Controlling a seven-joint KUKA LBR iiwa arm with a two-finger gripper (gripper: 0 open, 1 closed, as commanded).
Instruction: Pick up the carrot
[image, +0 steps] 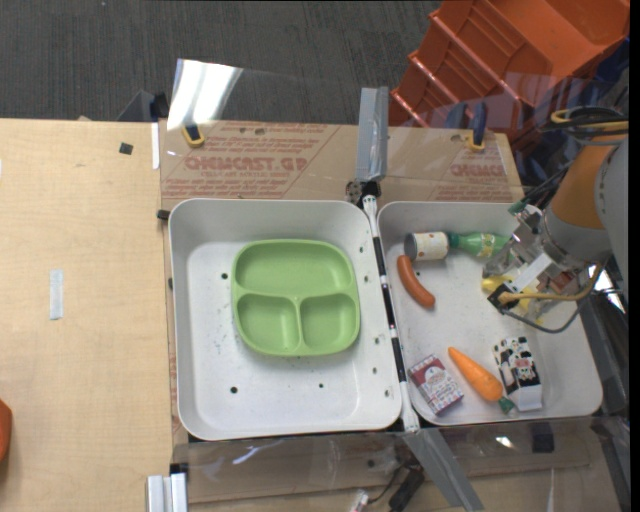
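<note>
The carrot (475, 373) is orange with a small green stub. It lies at a slant near the front of the right bin (570, 400), between a red-and-white carton (437, 384) and a black-and-white box (518, 368). My gripper (507, 278) hangs over the right side of that bin, behind the carrot and well apart from it, with yellow parts and cables around it. Nothing can be made out in its grasp.
A red sausage (415, 282) and a green bottle with a white label (455, 243) lie at the back of the right bin. The left bin (200, 380) holds a green divided plate (297, 297). A ridge separates the two bins.
</note>
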